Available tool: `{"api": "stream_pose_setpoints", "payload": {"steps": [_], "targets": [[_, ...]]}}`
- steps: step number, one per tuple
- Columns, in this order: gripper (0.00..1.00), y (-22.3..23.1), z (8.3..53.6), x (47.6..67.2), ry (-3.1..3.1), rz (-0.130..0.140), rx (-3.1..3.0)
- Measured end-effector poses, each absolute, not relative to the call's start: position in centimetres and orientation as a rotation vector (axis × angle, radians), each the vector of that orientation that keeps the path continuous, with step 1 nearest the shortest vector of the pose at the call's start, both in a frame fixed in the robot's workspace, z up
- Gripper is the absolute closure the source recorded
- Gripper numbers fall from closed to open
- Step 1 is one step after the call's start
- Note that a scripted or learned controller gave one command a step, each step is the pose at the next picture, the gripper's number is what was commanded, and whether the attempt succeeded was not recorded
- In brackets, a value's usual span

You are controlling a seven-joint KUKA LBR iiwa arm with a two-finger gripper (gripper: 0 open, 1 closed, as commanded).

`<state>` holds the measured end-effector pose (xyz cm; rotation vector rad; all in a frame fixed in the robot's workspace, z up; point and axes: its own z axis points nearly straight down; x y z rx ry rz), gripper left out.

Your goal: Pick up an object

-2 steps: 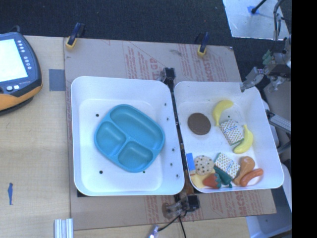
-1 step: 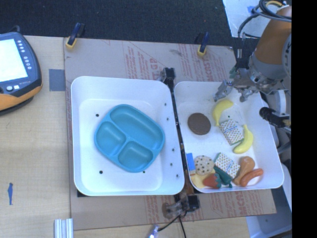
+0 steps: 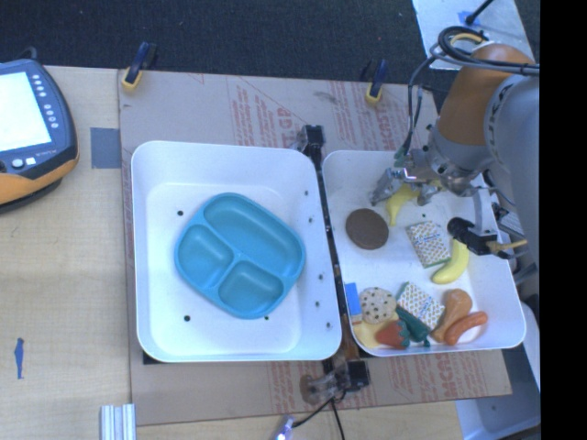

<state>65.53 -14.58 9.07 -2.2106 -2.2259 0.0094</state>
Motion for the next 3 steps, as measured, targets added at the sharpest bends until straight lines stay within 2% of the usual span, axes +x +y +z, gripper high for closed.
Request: {"api": "stream_pose_setpoints", "payload": {"steps": [1, 2, 3], "targets": [[0.00, -13.8, 9.2, 65.6, -2.226, 0.010, -2.210], [1.00, -14.0, 10.0, 65.3, -2.217, 0.024, -2.203], [1.00, -8.8, 19.2, 56.9, -2.227, 0.007, -2.212]]}}
